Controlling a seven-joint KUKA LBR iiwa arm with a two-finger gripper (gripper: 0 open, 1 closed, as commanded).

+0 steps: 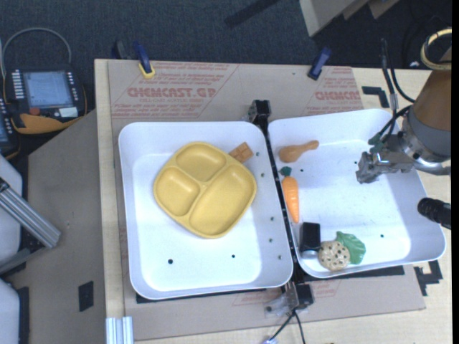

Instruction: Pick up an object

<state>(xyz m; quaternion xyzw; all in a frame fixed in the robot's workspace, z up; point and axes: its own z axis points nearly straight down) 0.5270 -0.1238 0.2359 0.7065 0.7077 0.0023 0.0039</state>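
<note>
Objects were seen in both white bins on the counter [107, 192]. In the left bin [143, 249] a yellow divided plate [205, 189] was placed, with a small brown piece [241, 151] touching its upper right edge. In the right bin [387, 228] a toy chicken drumstick [297, 151], a toy carrot [290, 198], a black block [310, 235], a cookie [333, 255] and a green leafy piece [353, 245] were found along the left and lower sides. The claw [371, 168] was lowered over the upper right part of this bin, well apart from these objects; nothing was seen between its fingers, and how far it was open could not be told.

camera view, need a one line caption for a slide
Gripper hovers over right bin near toy carrot and cookie; yellow divided plate in left bin.
</note>
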